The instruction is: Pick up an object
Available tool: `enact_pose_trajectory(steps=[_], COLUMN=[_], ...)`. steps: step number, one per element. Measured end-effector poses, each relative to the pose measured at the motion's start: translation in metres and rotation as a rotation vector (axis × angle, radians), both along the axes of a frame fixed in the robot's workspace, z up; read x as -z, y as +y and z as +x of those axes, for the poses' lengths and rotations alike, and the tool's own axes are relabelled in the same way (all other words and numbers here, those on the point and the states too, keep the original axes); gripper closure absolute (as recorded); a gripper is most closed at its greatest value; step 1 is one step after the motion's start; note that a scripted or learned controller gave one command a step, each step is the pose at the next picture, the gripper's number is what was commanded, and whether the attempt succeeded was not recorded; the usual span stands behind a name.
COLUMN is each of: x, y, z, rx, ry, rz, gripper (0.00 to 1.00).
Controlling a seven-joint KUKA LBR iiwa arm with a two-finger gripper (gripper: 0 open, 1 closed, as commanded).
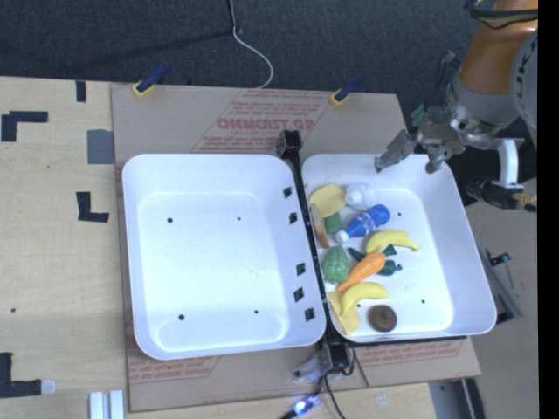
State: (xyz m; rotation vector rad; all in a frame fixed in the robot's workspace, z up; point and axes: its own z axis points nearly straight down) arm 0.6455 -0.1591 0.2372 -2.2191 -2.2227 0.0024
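Several small items sit bunched in the left half of the right bin point(454, 260), lower right of centre in my frame: a blue bottle point(367, 221), a yellow banana point(390, 240), an orange carrot point(362, 270), a green lumpy vegetable point(335, 264), a second banana point(360, 296) below it, a brown round thing point(382, 319) near the bottom rim, and a yellow piece point(325, 201) at the top of the pile. Most touch or overlap. Gripper point(410, 156) hangs over the bin's upper right edge, upper right of frame, apart from the pile. I see its two fingers spread wide with nothing between them. Orange band of the arm point(493, 59) sits above it. Left bin point(210, 251) lies beside it, touching along the middle, both on a cardboard sheet point(253, 120).
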Motion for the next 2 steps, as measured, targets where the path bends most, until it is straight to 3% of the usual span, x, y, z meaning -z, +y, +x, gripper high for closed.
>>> enact_pose_trajectory(steps=[1,2], x=[0.057,0.137], y=[0.079,0.060], z=[0.016,-0.029], rx=[-0.007,0.002], ry=[0.004,-0.019], rz=[0.003,-0.009], gripper=[0.00,0.00])
